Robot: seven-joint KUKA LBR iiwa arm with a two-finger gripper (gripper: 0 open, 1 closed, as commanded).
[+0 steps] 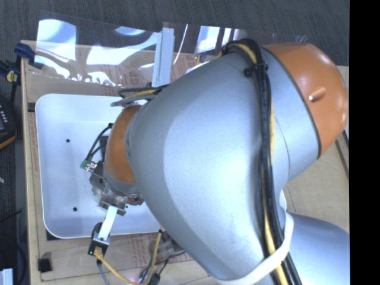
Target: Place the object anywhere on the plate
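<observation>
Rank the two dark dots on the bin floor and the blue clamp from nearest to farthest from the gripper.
1. Front dot, on the bin floor just left of the gripper.
2. Back dot, deeper in the same bin.
3. Blue clamp, outside the bin at the far left corner.

Grey-and-orange arm, white bin

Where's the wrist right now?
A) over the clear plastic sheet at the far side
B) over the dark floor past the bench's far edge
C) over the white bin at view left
C: the wrist, below its orange band, hangs over the white floor of the bin at the view's left.
</observation>
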